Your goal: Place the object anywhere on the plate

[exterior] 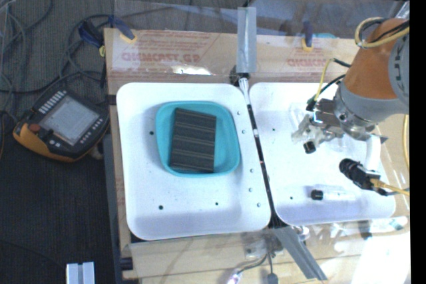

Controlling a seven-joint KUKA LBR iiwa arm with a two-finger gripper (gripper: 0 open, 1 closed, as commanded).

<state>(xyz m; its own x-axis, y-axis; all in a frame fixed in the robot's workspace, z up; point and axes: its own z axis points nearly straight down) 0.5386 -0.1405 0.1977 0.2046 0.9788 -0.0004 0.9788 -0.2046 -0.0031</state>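
A dark grey ribbed rectangular block (194, 140) lies flat on a teal square plate (229, 146) in the middle of the left bin (140, 196). My gripper (310, 133) hangs over the right bin (279, 203), well to the right of the plate and apart from the block. Its fingers point down toward the bin floor, and nothing shows between them.
A small black piece (317, 194) lies near the right bin's front. A black cylindrical part (355, 171) with yellow cabling hangs off the wrist. A metal divider (245, 43) stands behind the bins. A teach pendant (61, 124) rests on the floor at left.
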